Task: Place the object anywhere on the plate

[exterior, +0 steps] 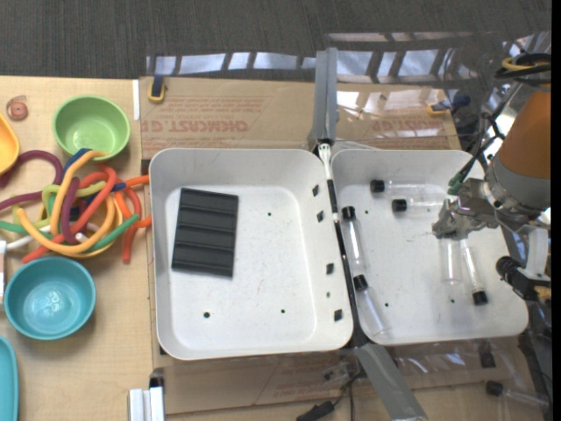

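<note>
Currently the gripper sits low over the right bin, directly above the upper end of a clear tube with a black cap. Whether the gripper is released or clenched cannot be told, and no tube is seen held in it. The black ribbed plate lies flat in the left bin, well apart from the tube.

Probable faults:
- Slip: the tube is smooth and round, so it likely rolls away on contact.
- Misjudged position: transparent walls give poor outline.
- Wrong pick: other tubes lie in the same bin.
- Collision: transfer crosses the raised rims between the bins.
</note>
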Available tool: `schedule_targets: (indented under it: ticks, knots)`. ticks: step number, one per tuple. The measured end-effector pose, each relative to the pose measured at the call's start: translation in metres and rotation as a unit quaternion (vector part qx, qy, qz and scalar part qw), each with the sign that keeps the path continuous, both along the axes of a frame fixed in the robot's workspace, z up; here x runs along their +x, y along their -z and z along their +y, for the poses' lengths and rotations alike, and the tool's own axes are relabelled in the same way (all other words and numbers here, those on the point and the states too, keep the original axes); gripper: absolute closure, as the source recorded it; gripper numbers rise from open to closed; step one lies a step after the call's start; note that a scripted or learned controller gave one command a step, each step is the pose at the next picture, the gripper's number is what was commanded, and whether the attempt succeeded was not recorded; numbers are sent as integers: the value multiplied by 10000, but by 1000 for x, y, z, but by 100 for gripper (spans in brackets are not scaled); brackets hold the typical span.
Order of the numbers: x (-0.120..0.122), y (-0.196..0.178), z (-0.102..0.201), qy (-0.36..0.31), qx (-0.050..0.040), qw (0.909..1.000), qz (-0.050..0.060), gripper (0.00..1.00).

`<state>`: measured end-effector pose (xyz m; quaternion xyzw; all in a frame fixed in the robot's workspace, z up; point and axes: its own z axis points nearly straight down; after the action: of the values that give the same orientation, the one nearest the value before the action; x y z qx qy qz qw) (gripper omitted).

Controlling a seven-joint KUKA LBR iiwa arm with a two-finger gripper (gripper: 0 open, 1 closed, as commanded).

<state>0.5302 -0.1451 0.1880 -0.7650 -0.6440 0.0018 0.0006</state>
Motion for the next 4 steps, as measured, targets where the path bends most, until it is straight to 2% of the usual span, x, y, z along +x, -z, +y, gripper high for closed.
schedule_targets:
  ticks: [1,2,3,4]
  knots:
    - [118,-21,-36,971,-6,9953,1,100]
    - [4,63,-5,-621,12,9981,5,100]
    - [13,-1,-50,236,-2,9997,-11,100]
    - [60,18,-62,-190,-2,9998,-9,100]
